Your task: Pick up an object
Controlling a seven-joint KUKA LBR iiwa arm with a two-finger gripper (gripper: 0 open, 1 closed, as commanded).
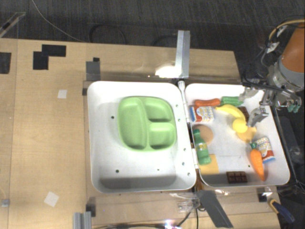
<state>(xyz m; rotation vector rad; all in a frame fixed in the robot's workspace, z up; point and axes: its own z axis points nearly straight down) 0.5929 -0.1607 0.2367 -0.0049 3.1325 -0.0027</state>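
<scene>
Grey metal gripper point(256, 109), fingers spread and grasping nothing, hangs above a banana point(237, 117) in the right bin point(281, 173).

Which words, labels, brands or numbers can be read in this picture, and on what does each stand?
None can be read.
Small red and white carton: printed front, too blurred to read.
Small red, white and blue packet: printed label, too small to read.
Green bottle: label, if any, too blurred to tell.

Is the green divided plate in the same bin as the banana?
No, the green plate lies in the left bin, the banana in the right one.
</scene>
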